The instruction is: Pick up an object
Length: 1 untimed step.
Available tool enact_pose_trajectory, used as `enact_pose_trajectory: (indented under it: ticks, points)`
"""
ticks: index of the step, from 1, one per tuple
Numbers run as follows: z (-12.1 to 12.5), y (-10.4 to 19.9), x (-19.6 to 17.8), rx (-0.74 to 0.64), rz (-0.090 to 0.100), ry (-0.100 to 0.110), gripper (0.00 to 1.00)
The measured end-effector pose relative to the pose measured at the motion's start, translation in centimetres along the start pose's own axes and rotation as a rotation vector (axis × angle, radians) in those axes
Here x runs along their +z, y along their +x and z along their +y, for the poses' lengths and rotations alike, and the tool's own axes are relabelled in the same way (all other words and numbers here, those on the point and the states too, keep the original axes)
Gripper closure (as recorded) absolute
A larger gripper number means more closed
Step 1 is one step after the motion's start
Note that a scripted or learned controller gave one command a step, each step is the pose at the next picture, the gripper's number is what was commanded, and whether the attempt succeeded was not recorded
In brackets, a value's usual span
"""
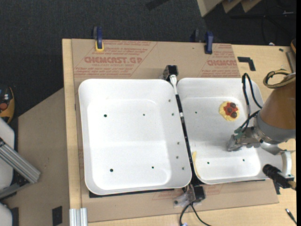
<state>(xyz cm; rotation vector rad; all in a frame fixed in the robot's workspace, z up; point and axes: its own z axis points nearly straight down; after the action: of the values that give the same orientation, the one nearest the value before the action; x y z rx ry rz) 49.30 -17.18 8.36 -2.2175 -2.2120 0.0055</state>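
The tabletop (pixel 70 79) carries a left bin (pixel 127 135) and a right bin (pixel 211 164). The claw (pixel 233 145) sits low in the right bin; whether it is spread, I cannot tell. The small yellow-and-red object (pixel 229 110) lies nearby, apart, probably light and soft; grip across its edges.

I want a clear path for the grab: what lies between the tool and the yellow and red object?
Camera view: only bare white floor of the right bin between the tool and the yellow and red object.

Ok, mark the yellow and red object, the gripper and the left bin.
yellow and red object (pixel 229 110): camera view, its red centre.
gripper (pixel 233 145): camera view, between its fingertips.
left bin (pixel 83 126): camera view, its left rim.
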Motion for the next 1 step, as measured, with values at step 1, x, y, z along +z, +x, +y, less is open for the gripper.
enact_pose_trajectory:
  ticks: [1]
  points:
    - [0.51, -0.12, -1.13, -0.001, -0.005, -0.011, 1.00]
